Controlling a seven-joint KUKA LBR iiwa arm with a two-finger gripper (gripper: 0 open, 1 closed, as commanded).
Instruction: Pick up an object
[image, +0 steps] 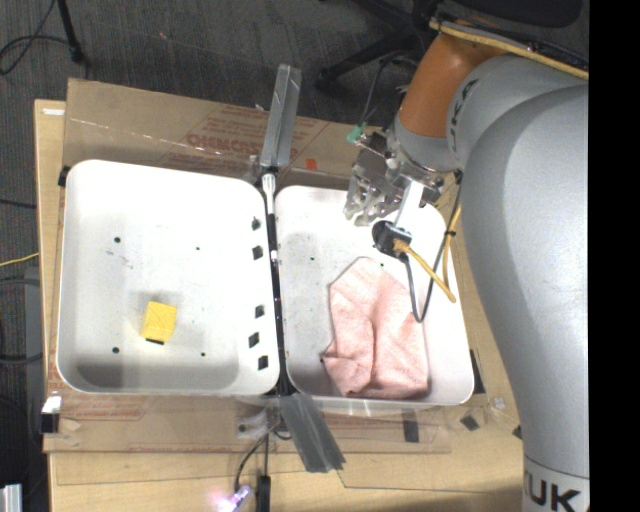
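A crumpled pink cloth (378, 335) lies in the right bin (305, 300), filling its front right part. In the left bin (100, 200) a small yellow block (159, 321) rests near the front. My gripper (366, 203) hangs over the back of the right bin, above and behind the cloth, and I see nothing between its fingers. A black fitting with a yellow cable (432, 268) dangles just below the wrist.
A grey divider bar (272, 240) with black clips runs between the bins. The big grey arm (520, 250) covers the right side of the bench. Cardboard (180, 125) lies behind the bins.
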